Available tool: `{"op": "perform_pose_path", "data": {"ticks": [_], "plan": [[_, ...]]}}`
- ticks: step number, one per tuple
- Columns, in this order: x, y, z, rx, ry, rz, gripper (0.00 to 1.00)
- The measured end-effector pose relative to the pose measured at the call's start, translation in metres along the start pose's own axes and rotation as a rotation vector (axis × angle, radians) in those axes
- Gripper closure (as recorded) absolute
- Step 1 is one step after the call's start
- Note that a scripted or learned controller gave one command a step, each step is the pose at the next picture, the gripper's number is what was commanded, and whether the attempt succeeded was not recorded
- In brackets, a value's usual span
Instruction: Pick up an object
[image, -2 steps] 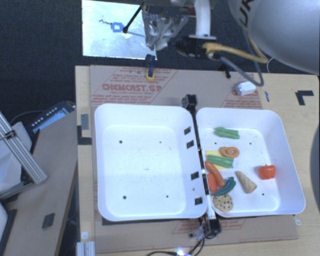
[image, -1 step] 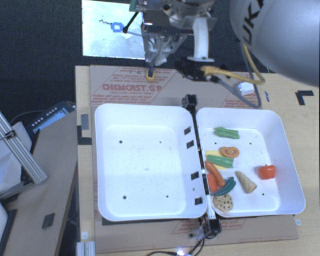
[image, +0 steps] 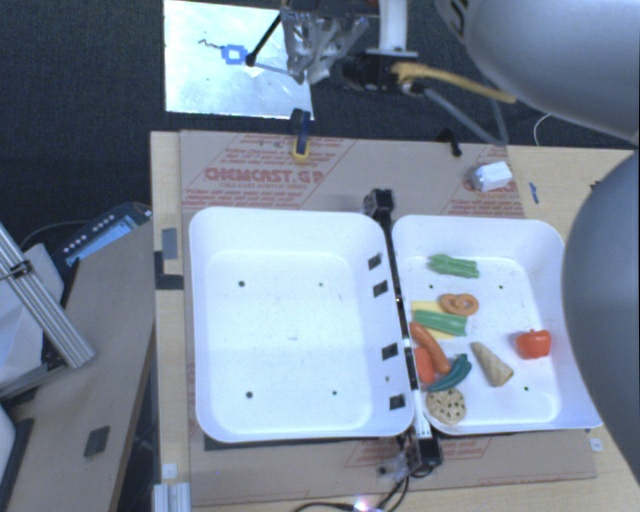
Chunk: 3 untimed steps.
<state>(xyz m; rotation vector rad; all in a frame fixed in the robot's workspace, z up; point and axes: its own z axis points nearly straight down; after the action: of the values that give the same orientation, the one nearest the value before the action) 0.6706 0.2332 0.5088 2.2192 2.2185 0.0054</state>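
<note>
My hand hung at the far end of the scene, beyond the counter and above a shiny sheet on the dark floor, well apart from both bins. From this angle it was a blurred metal shape, so I could not tell how far open it was, and I saw nothing held in it. Nearest to it on the cardboard lay a small blue and yellow clip, and further right a little white block. The left bin was nearer to me than the right bin, where all the toy food lay. I judged the red tomato the best choice, because it stood alone near the right wall, with free space on both sides. It looked like light, hard plastic, smooth and probably a bit slippery, so I would close across its widest middle and not near the top. The tan cone was also rather free, but its narrowing shape could slide out of a grip. The green pod lay alone at the far side; it was thin and low, so harder to catch. The pretzel, the carrot and the cookie were crowded near the divider, touching or almost touching their neighbours, and I thought a grasp there could easily fail.
</note>
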Motion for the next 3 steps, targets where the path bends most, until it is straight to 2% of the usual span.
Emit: {"op": "perform_pose_path", "data": {"ticks": [1, 2, 3], "plan": [[0.000, -0.020, 0.028, 0.007, -0.001, -0.002, 1.00], [0.000, -0.002, 0.006, 0.000, 0.001, -0.001, 1.00], [0.000, -0.017, 0.026, 0.006, -0.001, -0.002, 1.00]]}}
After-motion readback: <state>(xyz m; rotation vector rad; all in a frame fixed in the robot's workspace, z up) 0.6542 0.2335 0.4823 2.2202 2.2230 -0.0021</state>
